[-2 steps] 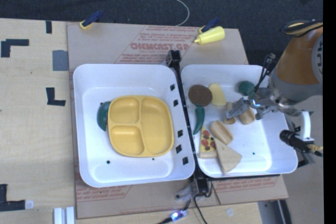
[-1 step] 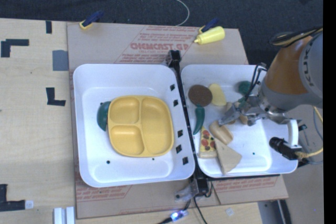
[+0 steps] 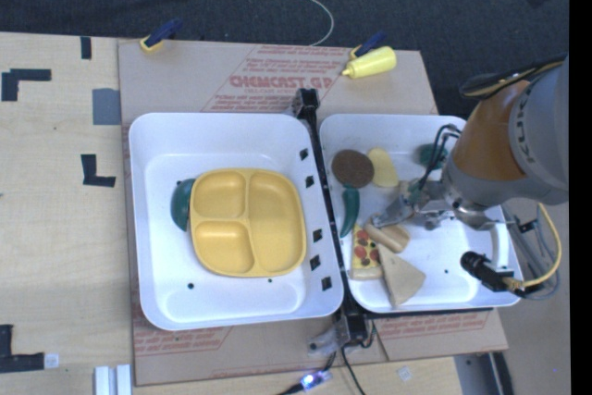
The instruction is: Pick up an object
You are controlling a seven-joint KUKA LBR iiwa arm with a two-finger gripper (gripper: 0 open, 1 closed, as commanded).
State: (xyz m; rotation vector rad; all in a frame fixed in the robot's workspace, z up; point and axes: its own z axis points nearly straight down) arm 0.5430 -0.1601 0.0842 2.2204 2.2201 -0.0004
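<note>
Cardboard sheet [image 3: 277, 79] under the two white bins, printed in red "CHEMCAST GP". Left bin [image 3: 148, 199]: one yellow divided plate [image 3: 248, 222] over one dark green item [image 3: 181, 203]. Right bin [image 3: 444, 287]: one brown disc [image 3: 352, 167], one yellow piece [image 3: 383, 167], one green pepper [image 3: 350, 210], one pizza slice [image 3: 365, 256], one tan wedge [image 3: 401, 277]. Gripper [image 3: 388, 216] low among these; whether its fingers are apart or together cannot be told.

In the right white bin [image 3: 435, 287] lie a round dark-brown disc [image 3: 352, 167], a pale yellow lump [image 3: 383, 167] touching it, a slim green pepper-like piece [image 3: 349, 210], a tan bread-roll shape [image 3: 387, 237], a flat pizza-slice toy [image 3: 366, 256] and a beige wedge [image 3: 400, 277]
</note>
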